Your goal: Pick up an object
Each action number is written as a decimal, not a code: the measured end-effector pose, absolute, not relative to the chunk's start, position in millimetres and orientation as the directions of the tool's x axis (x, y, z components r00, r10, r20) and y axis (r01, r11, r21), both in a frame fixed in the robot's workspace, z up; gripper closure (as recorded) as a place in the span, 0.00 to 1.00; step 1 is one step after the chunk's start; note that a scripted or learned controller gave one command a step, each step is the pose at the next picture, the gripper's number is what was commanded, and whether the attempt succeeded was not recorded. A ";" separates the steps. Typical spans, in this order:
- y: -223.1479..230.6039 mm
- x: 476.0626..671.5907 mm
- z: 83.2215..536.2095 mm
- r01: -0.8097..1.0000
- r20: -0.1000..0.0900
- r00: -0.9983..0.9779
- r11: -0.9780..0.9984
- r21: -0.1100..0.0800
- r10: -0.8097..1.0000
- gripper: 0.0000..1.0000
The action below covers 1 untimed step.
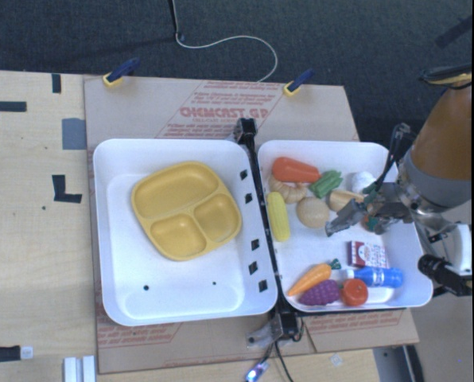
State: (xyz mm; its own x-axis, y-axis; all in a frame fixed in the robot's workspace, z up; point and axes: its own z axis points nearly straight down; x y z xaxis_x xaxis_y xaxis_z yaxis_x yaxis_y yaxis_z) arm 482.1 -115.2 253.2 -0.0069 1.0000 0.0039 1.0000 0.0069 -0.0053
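Over the right bin point(304, 249), where did the gripper point(363, 213) sit? the tech asked.

"Logged it low over the bin's right half," I answered. "The grey arm point(448, 150) came in from the right edge with its orange band showing. The claw hung just beside a round beige piece point(312, 212) and above a red-and-white carton point(367, 255)."

"Claw apart, together, or clamped on something?"

"Could not tell. The dark parts blurred together at that slant, and I saw no object plainly caught in it."

"And the objects themselves?"

"All lay in the right bin:
- a yellow corn cob point(278, 216) along the left wall
- a red-orange pepper point(294, 169) at the far side, with a green piece point(326, 184) next to it
- near the front wall a carrot point(310, 278), touching a bunch of purple grapes point(321, 294)
- beside those a red tomato point(355, 293) and a blue bottle point(378, 277)"

"Left bin point(181, 293)?"

"It held a yellow divided plate point(186, 209), lying flat, well apart from the claw."
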 end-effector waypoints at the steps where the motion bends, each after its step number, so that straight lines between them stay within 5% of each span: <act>1: -52.8 484.7 501.8 1.000 -0.001 -0.006 0.006 0.019 1.000 0.00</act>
